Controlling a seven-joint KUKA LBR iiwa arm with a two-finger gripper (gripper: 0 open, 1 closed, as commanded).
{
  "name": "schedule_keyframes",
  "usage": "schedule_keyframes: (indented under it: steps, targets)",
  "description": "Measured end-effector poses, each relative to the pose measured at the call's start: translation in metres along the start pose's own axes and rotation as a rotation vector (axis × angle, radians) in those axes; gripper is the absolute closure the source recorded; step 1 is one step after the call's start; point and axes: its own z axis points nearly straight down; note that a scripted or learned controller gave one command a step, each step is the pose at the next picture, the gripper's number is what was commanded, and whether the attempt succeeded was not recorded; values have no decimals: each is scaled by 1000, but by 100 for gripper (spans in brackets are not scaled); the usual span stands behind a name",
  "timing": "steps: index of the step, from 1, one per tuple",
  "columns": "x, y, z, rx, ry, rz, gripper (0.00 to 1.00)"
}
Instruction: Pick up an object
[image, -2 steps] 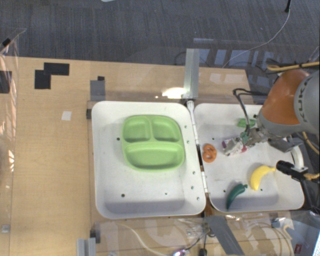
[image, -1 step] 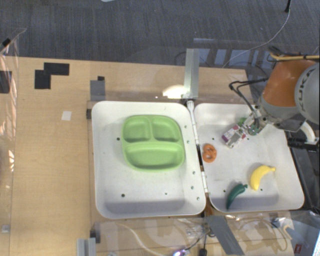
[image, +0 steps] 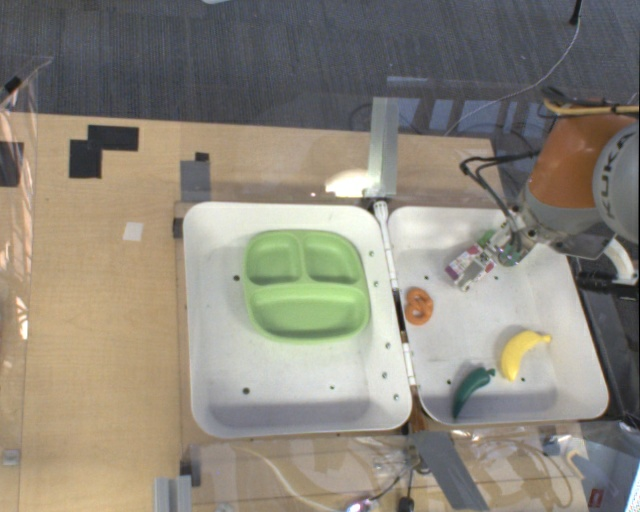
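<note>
In the right bin (image: 560, 300) lie an orange pretzel (image: 418, 305) near the left wall, a yellow banana (image: 522, 352) toward the front right, and a dark green pepper (image: 470, 388) at the front. My gripper (image: 464, 268) hangs low over the bin's back middle, reaching in from the upper right. It is above and to the right of the pretzel, well apart from it, with bare bin floor beneath it.
The left bin (image: 210, 300) holds a green divided plate (image: 305, 285) in its middle. A metal divider (image: 392, 300) runs between the bins. Cables and the grey arm with its orange band (image: 565, 165) crowd the upper right.
</note>
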Motion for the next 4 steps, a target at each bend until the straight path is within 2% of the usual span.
schedule_keyframes:
  steps: [1, 2, 3, 4]
  targets:
    - [21, 29, 11, -4, -8, 314, 100]
    - [34, 63, -8, 11, 4, 365, 100]
    - [15, 48, 13, 8, 7, 524, 100]
    - [72, 105, -86, -6, -7, 563, 100]
